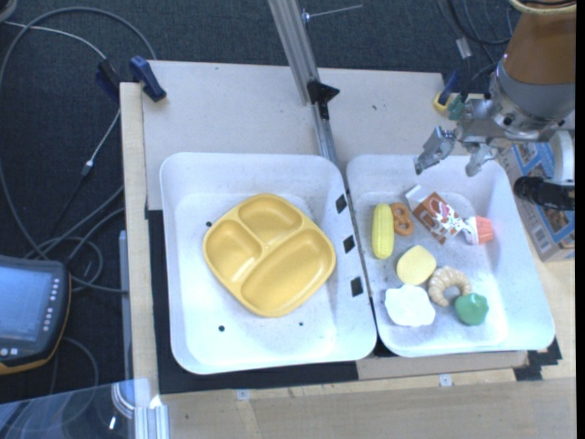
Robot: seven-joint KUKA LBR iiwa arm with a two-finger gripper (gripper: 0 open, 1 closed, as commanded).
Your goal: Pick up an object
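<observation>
My gripper [454, 156] hangs above the far edge of the right bin [521, 245], its two fingers spread open with nothing between them. Below it in the bin lie toy foods: a yellow corn cob [382, 230], a small pretzel [401, 216], a brown and white snack packet [437, 216], an orange-pink piece [483, 230], a yellow round piece [416, 265], a white flat piece [409, 305], a tan shrimp-like ring [449, 284] and a green piece [472, 309]. The gripper is apart from all of them, up and slightly right of the packet.
The left bin [183, 337] holds a yellow divided plate [269, 254]. A metal pole [297, 35] slants down to the gap between the bins. Blue clamps [146, 76] sit at the bench's far left corner. A tablet [27, 309] rests left of the bench.
</observation>
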